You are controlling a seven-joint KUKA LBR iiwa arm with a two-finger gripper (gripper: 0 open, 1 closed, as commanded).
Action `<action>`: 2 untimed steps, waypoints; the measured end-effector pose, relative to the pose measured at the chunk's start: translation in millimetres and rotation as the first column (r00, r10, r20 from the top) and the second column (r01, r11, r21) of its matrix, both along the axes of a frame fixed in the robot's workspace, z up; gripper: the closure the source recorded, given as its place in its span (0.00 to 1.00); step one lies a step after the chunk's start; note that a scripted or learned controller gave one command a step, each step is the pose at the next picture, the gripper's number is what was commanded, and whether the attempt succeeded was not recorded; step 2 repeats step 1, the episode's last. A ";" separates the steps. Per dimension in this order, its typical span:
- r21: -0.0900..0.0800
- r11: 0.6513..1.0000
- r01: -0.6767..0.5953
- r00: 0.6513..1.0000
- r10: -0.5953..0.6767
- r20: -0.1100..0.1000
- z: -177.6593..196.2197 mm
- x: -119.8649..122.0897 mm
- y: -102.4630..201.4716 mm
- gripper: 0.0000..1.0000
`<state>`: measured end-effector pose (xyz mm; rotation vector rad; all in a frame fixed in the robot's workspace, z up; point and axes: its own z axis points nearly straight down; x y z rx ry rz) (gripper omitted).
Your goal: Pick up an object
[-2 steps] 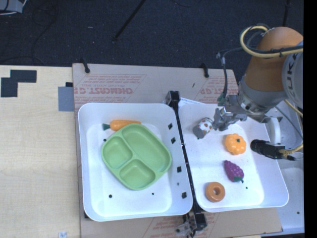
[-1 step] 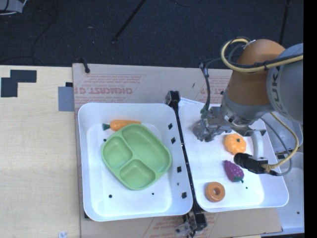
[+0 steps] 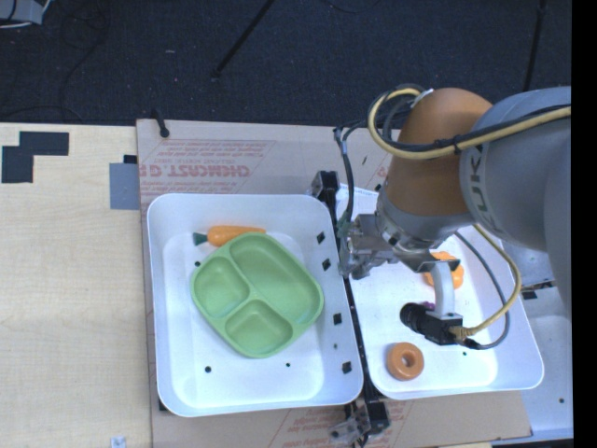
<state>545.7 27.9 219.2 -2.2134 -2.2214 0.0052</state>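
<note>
Right now the gripper (image 3: 360, 254) hangs over the left edge of the right bin (image 3: 508, 348), close against the wall it shares with the left bin (image 3: 187, 371), and I cannot tell whether it is open or closed. A doughnut (image 3: 405, 360) lies in the right bin, toward the front and slightly right of the gripper, and an orange piece (image 3: 446, 271) peeks from under the arm to its right. To its left, across the wall, sit a green plate (image 3: 257, 294) and a carrot (image 3: 233, 234) just beside the plate's far rim.

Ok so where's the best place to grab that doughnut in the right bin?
Probably from straight above: the doughnut lies flat, hole up, so pinch one side of the ring through the hole, or span its outer rim.
</note>
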 end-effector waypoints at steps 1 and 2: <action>-0.001 1.000 0.000 1.000 0.000 0.002 13.6 -17.0 48.5 1.00; -0.001 1.000 0.000 1.000 0.000 0.002 13.6 -17.0 48.5 1.00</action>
